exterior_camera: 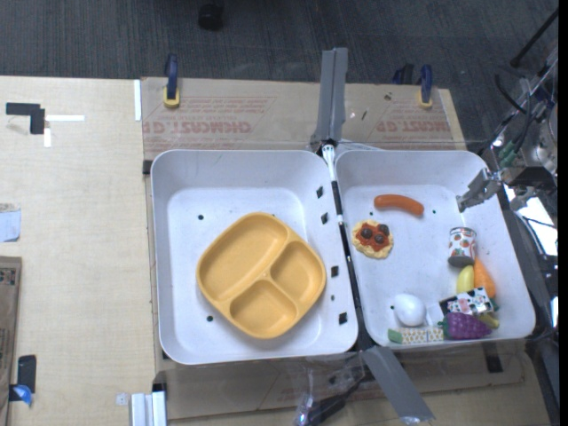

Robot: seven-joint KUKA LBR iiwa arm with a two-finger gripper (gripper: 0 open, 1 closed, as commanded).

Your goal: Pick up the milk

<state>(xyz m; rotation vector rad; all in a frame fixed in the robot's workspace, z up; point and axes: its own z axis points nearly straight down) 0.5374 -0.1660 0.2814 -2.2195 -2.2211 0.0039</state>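
In right bin (417, 157) near-right corner, milk (469, 304) lies flat, long axis left-right; jaws' opening indiscernible

The gripper (477, 191) is a small grey-metal piece with slim, pale fingers that taper toward their tips. Behind it, the wrist is a cluster of silvery and dark parts with bright highlights. Thin dark cables loop above and beside that cluster, and a touch of green shows among them, too blurred to identify.
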